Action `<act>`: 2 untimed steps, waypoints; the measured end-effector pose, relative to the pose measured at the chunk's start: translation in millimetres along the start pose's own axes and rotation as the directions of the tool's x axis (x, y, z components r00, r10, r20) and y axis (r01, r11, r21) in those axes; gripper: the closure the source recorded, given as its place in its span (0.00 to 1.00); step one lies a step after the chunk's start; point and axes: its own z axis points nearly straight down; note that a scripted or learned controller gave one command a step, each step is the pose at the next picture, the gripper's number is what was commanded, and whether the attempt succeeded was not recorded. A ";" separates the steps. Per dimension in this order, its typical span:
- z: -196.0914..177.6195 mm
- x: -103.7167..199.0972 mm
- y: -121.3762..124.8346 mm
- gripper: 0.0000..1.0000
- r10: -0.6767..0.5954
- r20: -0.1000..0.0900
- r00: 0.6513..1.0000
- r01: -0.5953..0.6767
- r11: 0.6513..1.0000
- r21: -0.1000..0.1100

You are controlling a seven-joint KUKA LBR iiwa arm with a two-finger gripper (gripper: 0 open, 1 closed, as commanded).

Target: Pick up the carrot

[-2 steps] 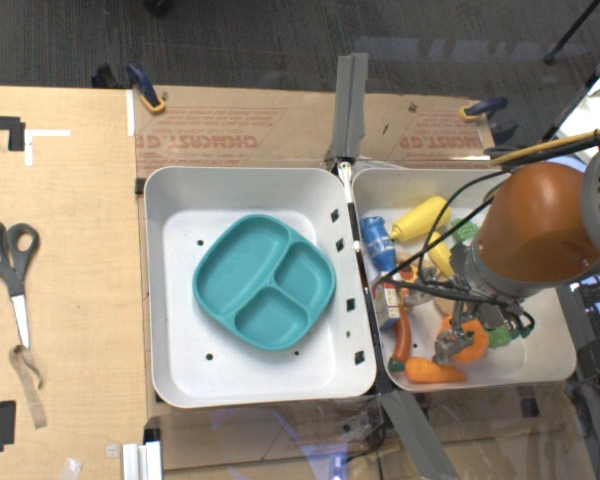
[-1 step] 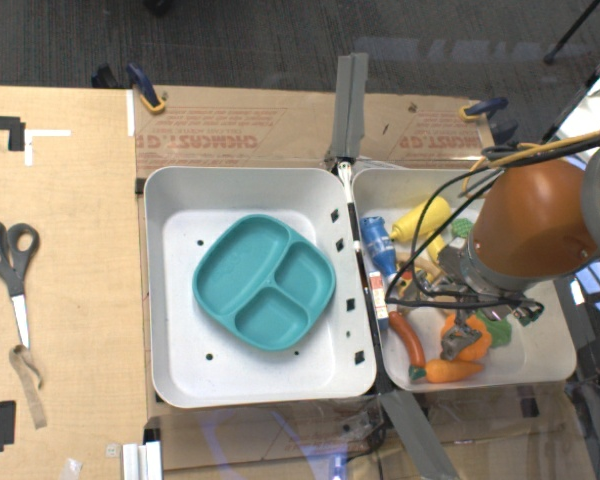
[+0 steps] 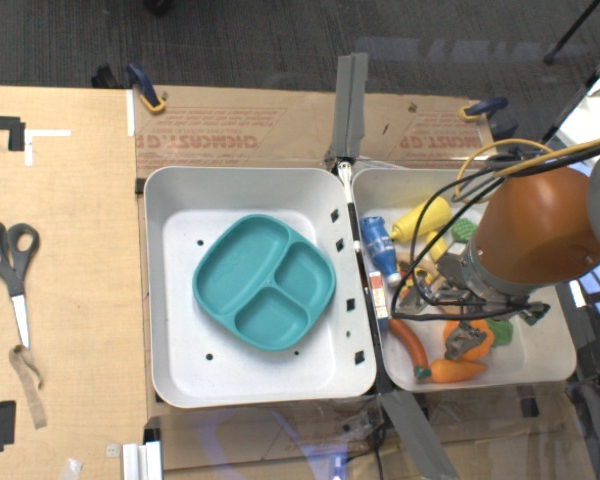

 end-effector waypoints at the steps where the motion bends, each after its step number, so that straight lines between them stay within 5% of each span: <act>1: 8.4 -40.9 -58.9 0.00 -0.180 -0.013 0.984 0.180 0.983 -0.024; 2: -4.2 30.8 -23.9 0.00 -0.041 -0.021 0.999 0.040 0.999 -0.024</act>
